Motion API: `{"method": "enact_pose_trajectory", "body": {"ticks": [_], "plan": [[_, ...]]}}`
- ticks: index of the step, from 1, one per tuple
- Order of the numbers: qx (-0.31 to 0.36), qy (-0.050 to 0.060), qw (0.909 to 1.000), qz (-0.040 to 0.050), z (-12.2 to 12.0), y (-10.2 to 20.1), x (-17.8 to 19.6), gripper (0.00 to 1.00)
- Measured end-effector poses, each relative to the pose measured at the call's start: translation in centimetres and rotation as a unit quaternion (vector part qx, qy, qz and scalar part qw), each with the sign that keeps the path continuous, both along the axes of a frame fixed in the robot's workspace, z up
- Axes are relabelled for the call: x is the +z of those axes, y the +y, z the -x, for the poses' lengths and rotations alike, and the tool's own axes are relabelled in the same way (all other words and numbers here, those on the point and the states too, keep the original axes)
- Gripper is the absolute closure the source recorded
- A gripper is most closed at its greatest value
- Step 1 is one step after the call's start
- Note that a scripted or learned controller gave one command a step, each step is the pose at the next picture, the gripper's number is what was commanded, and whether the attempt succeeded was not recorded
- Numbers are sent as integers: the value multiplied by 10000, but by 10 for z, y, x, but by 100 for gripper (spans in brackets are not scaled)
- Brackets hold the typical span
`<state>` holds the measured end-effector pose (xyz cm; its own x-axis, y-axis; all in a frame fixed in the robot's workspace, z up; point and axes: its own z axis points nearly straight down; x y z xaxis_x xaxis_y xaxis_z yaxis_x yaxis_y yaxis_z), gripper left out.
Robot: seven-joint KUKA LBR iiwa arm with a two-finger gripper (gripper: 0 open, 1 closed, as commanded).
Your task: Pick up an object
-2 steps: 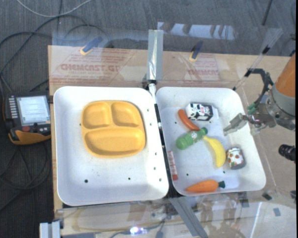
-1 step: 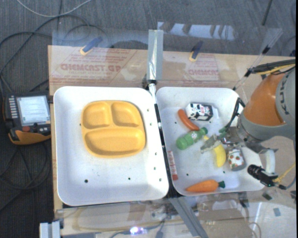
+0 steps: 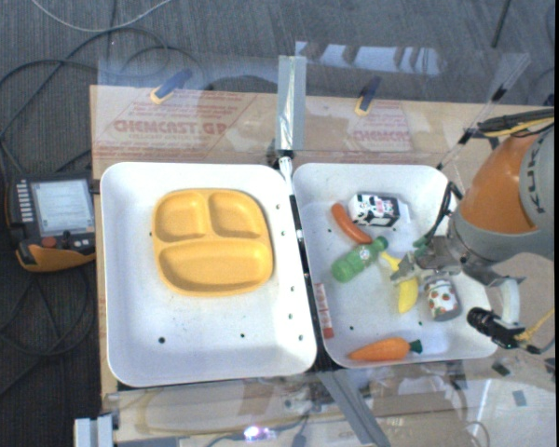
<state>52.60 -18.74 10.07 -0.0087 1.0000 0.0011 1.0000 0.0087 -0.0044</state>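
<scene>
The right white bin (image 3: 373,171) holds a red sausage (image 3: 350,223), a black-and-white cow-patterned item (image 3: 375,209), a green bottle (image 3: 358,260), a yellow banana-like piece (image 3: 405,291), a white item with red and green spots (image 3: 440,299) and an orange carrot (image 3: 382,350). My gripper (image 3: 419,264) hangs low over the right side of this bin. It sits just above the yellow piece and to the upper left of the spotted item. The grey and orange arm (image 3: 503,203) comes in from the right edge and hides the bin's right wall.
The left white bin (image 3: 130,250) carries a yellow divided plate (image 3: 212,240). An upright metal strip (image 3: 291,101) stands at the back between the bins. A small screen device (image 3: 54,214) and cables lie on the floor to the left.
</scene>
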Motion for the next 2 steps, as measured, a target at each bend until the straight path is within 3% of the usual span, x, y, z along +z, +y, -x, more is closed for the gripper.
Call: {"method": "enact_pose_trajectory", "body": {"ticks": [1,2], "plan": [[310,-63,9995,-9,-4,-26,-10,100],[4,-60,10000,7,-27,-36,-10,100]]}}
